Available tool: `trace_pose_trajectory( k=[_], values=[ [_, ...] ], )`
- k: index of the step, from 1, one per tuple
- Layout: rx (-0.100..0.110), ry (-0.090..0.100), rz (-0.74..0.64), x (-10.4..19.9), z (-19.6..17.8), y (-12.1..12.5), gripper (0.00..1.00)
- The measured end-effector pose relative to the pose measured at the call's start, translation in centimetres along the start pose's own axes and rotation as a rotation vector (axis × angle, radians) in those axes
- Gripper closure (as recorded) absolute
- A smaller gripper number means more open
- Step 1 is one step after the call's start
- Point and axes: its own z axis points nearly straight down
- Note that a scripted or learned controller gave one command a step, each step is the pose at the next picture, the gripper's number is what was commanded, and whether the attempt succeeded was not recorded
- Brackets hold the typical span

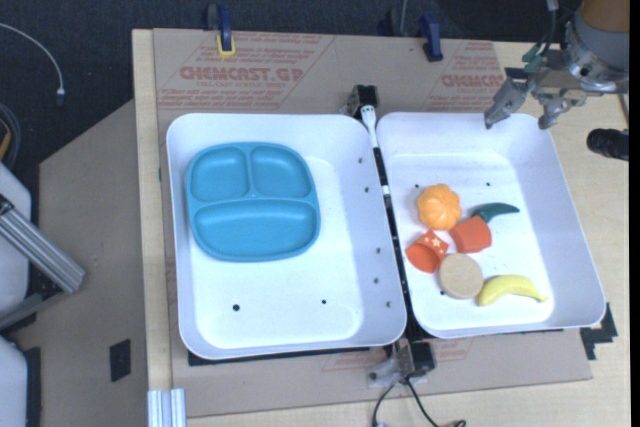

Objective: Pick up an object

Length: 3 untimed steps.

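at the upper right of your view, the arm [605, 10] reaches in over the far right corner of the right bin [560, 175], its orange band high near the frame edge and the wrist pointing down and to your left. the gripper [522, 110] hangs above the bin's back rim with its two fingers [497, 113] spread apart and nothing between them. well apart from it, in the near half of that bin, you have a cluster of toy food: an orange pumpkin [438, 205], a dark green pepper [495, 211] just beside it, a red block [471, 235], a red strawberry-like piece [427, 252], a tan round disc [460, 276] touching it, and a yellow banana [509, 290] nearest you. the left bin [340, 315] holds a blue divided plate [253, 201].
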Motion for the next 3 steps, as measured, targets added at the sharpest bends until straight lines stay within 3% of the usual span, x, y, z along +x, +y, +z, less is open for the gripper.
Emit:
trace_pose_trajectory(
  k=[1,3],
  values=[
    [-0.015,-0.003,-0.003,0.1,-0.9,0.3,0.00],
    [-0.008,-0.001,-0.003,-0.4,7.9,1.1,0.00]
  ],
)
